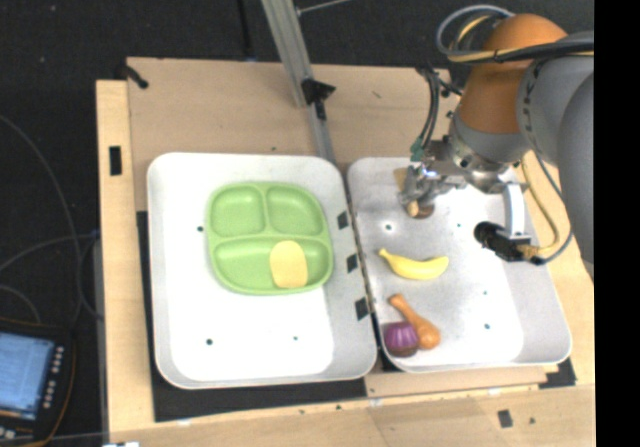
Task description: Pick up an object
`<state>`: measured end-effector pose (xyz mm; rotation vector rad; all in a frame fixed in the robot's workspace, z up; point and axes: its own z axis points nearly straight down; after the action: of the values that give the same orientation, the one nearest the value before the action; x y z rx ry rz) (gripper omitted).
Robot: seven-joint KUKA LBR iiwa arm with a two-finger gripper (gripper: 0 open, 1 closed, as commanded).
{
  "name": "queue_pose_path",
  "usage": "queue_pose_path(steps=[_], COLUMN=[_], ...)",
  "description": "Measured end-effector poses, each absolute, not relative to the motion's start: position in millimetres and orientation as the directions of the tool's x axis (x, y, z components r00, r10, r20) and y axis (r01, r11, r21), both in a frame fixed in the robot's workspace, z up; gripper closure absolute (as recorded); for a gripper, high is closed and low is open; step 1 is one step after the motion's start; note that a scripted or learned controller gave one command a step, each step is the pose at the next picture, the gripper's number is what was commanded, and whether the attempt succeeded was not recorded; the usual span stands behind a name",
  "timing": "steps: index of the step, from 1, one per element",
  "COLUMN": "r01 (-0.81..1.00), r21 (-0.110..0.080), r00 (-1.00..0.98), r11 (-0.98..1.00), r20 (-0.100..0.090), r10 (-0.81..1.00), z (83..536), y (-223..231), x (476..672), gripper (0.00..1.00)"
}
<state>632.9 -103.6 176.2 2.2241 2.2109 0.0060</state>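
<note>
The right bin [520, 335] holds a yellow banana [413, 265] near its middle. A purple and orange toy vegetable [409, 328] lies toward its front left corner. My gripper [416, 195] hangs low over the bin's back left part, above and behind the banana. A small brownish thing sits at its tip, too small to name. In the left bin [190, 335] a green divided plate [268, 237] carries a yellow piece [289, 264] in its front compartment.
A grey metal pole [287, 35] slants up from between the bins at the back. Black cabling and a black fitting [497, 238] hang off the arm over the right bin's right side. A screen [30, 372] lies at the lower left, off the bench.
</note>
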Motion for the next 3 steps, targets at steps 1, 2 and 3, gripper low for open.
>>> queue_pose_path(steps=[1, 2, 3], r01=[1.0, 1.0, 1.0], r21=[0.005, 0.002, 0.002], r00=[0.003, -0.006, -0.008], r11=[-0.003, 0.006, 0.008], r20=[-0.001, 0.0, 0.002], r10=[1.0, 1.0, 1.0], z=[210, 206, 217], y=[-105, -58, 4], x=[634.0, 639.8, 644.4], gripper=[1.0, 1.0, 1.0])
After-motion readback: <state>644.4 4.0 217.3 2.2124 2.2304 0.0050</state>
